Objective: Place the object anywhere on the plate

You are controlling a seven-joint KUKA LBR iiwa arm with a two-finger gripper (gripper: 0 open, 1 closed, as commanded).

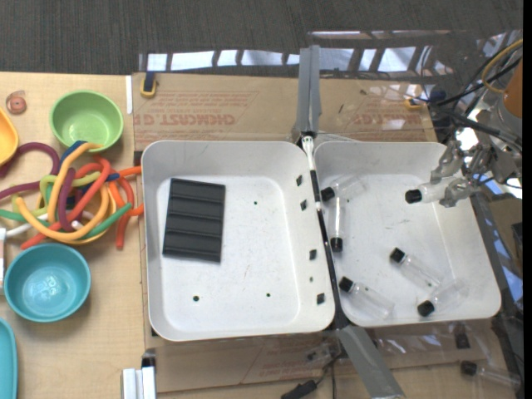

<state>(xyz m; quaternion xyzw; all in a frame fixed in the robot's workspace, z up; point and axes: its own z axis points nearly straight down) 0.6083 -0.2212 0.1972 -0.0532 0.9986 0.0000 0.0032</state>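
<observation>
Bench [66, 322] w/ two white bins [158, 223], bowls [86, 120], black plate [194, 219].

Both bins look like smooth white plastic, semi-gloss, lightly speckled: left bin [158, 298], right bin [486, 293]. Black plate [194, 219] in the left bin is matt with a ribbed surface, likely rubber or plastic. Vials [413, 269] in the right bin are clear glossy plastic or glass with matt black caps. Gripper [457, 173] above the right bin's far right corner is bare shiny metal. Cardboard [224, 110] behind the bins is matt brown, printed. Left of the left bin: green bowl [86, 121] and teal bowl [46, 282], glossy plastic; tangled cords [79, 198], smooth coloured plastic; pale wood-grain benchtop [75, 356], matt.
</observation>
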